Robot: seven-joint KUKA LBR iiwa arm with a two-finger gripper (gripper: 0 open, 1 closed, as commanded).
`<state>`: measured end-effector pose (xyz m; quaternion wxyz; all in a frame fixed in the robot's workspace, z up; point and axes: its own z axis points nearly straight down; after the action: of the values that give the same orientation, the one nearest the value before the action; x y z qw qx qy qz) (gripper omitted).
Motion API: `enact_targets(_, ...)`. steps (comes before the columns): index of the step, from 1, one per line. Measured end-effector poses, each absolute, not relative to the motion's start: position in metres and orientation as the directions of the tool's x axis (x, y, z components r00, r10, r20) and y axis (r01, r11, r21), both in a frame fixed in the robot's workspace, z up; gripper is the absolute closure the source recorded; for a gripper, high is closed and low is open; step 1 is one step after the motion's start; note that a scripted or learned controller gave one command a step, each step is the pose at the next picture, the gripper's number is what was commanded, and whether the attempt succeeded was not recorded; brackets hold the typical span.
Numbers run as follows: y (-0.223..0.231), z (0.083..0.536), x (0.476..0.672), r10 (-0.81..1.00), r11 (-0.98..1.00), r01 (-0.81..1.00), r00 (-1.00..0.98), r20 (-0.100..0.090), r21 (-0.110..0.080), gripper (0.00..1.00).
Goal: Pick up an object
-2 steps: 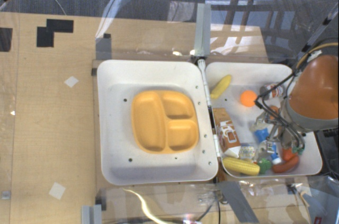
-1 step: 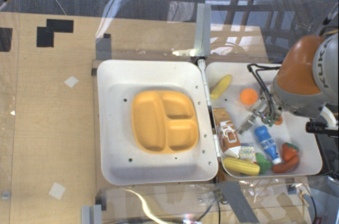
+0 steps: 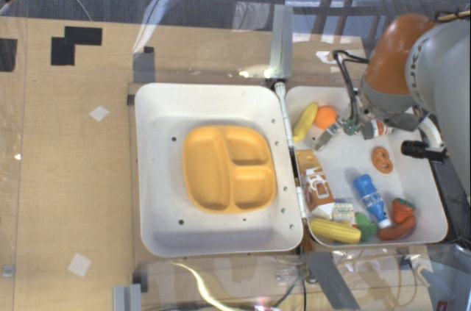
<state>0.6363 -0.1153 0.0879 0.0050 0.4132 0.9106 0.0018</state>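
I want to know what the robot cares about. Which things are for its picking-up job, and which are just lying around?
For the job:
pincer, hanging over the right bin
banana
orange
blue bottle
corn cob
brown carton

Just lying about:
yellow divided plate in the left bin
black tape marks on the bench

Toy foods crowd the right bin [image 3: 434, 225]: banana [image 3: 305, 121], orange [image 3: 325, 116], corn [image 3: 335, 230], blue bottle [image 3: 369, 200], brown carton [image 3: 316, 183].
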Motion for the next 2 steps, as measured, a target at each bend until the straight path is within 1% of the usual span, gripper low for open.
enact_targets(1, -0.093, 0.115, 0.615, 0.866, 0.5, 0.866, -0.5, -0.005, 0.007, 0.0)
enact_targets(2, -0.114, 0.091, 0.669, 0.837, 0.548, 0.837, -0.548, 0.008, -0.006, 0.0)
